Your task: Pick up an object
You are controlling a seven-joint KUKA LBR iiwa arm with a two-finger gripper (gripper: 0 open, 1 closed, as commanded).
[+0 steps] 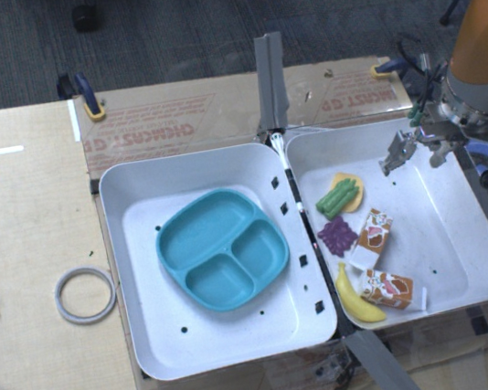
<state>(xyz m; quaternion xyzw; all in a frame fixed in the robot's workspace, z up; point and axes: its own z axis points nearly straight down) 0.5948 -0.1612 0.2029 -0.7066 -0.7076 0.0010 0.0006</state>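
Bench-top bins sit side by side, the left bin (138, 281) holding a teal divided plate (222, 248), while the gripper (414, 150), fingers parted and empty, hovers over the right bin (473, 234), far from its clustered banana (355, 296) and cartons (376, 234), presumably staging a descent.

Robotics lab setup. Pale wooden tabletop (28, 235) carries two shallow white plastic bins (138, 281) side by side, clamped cardboard sheet (176, 122) behind them. Grey industrial arm with orange band (476, 30) at right. Dark carpet floor (195, 12) beyond. Bin contents: toy food items (363, 243), teal compartment tray (223, 248).
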